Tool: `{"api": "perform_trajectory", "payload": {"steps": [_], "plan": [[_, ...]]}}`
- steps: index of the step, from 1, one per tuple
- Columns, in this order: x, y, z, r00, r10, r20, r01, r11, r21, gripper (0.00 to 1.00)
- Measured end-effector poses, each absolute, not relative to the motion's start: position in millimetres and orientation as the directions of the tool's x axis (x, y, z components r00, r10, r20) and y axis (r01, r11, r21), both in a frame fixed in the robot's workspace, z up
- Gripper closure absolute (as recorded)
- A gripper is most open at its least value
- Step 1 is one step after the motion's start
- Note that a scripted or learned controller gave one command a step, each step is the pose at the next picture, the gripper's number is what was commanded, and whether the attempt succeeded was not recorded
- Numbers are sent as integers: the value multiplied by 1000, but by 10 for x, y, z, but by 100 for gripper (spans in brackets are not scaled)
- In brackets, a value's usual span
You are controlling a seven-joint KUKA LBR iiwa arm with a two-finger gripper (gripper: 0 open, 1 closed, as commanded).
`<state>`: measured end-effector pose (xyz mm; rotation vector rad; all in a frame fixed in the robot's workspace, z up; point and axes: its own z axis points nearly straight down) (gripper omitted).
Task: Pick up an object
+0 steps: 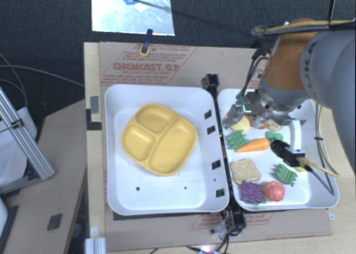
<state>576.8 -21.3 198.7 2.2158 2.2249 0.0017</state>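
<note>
The right bin (317,191) holds several toy foods. Among them are an orange carrot (253,145), a pale yellow piece (241,125), a green leafy piece (233,139), a tan cracker (245,170), purple grapes (251,193), a red tomato (274,190) and a green piece (286,174). My gripper (233,116) hangs low over the bin's upper left part, just above the pale yellow piece. The wrist hides what lies under it, and I see nothing clearly held.
The left bin (128,191) carries a yellow divided plate (159,138). A black clip-lined divider (218,141) separates the bins. The grey and orange arm (300,58) covers the right bin's upper part. A small green piece (273,135) lies beside the carrot.
</note>
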Motion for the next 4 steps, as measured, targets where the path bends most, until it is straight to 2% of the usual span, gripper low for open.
{"api": "perform_trajectory", "payload": {"steps": [1, 2, 3, 4], "plan": [[4930, 393, 1827, -9, 1000, 4, 1000, 9, -7, 0], [5487, 906, 1847, -10, 1000, 2, 1000, 10, 5, 0], [5988, 1953, 2285, -14, 1000, 6, 1000, 14, 10, 0], [6072, 1657, 3398, -5, 1000, 3, 1000, 5, 14, 0]]}}
